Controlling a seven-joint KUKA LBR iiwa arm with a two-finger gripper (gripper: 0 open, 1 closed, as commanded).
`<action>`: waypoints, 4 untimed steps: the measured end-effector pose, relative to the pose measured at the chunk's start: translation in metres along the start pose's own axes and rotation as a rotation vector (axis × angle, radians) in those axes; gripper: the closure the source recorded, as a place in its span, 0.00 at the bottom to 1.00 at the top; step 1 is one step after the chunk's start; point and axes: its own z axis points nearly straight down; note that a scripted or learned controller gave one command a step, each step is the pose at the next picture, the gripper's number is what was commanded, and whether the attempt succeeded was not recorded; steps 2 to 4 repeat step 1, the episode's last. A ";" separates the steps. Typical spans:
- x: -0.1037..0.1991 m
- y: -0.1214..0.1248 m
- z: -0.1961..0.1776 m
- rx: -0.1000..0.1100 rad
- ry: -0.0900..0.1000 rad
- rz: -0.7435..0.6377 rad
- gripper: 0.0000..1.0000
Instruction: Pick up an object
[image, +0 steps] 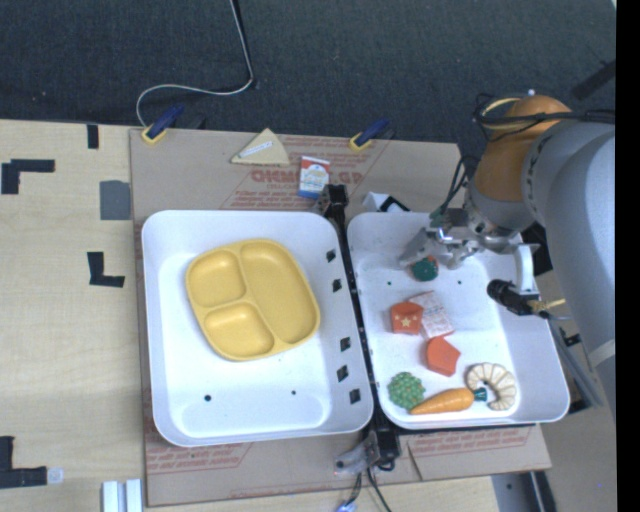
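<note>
My gripper (441, 247) hangs low over the far part of the right bin (530, 345), just above and slightly right of a small dark green round thing (426, 268). Whether anything sits in its grasp is hidden from this angle. Nearer the middle of that bin lie an orange-red block (405, 317) and a white and pink packet (437, 315) side by side, with a red block (442, 355) below them. Along the near edge are a green broccoli piece (405, 388), an orange carrot (442, 402) and a striped shrimp (493, 384).
The left bin (170, 330) holds a yellow divided plate (252, 298). Beyond the bins, on the cardboard, stand a small red and white carton (314, 177) and a pale wedge (262, 150). The grey arm with its orange band (515, 150) comes in from the right.
</note>
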 end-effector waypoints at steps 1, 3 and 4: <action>-0.001 0.001 -0.010 -0.002 -0.004 -0.001 1.00; -0.001 0.001 -0.010 -0.002 -0.004 -0.001 1.00; -0.001 0.001 -0.010 -0.002 -0.004 -0.001 1.00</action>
